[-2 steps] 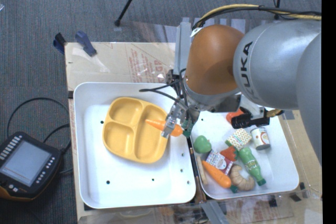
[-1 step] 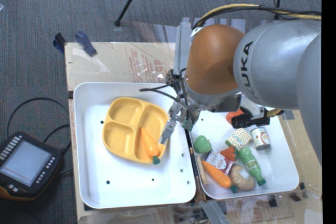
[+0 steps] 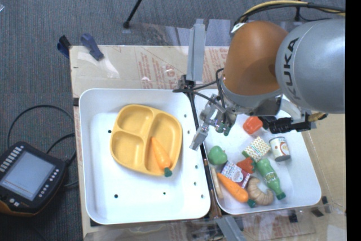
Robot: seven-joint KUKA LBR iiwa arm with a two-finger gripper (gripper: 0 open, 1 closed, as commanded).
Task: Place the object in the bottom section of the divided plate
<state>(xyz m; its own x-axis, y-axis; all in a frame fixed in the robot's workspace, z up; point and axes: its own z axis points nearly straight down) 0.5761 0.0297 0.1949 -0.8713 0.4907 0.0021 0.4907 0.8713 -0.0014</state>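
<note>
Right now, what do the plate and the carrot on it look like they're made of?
Plate: probably moulded plastic, an even yellow with a soft sheen and rounded dividers. Carrot: looks like toy plastic, smooth uniform orange with a green tip; rubber can't be ruled out.

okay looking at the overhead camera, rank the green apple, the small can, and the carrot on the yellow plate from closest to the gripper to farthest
From the gripper:
1. Green apple, just below it in the right bin.
2. Carrot on the yellow plate, to its left in the left bin.
3. Small can, off to its right in the right bin.
</note>
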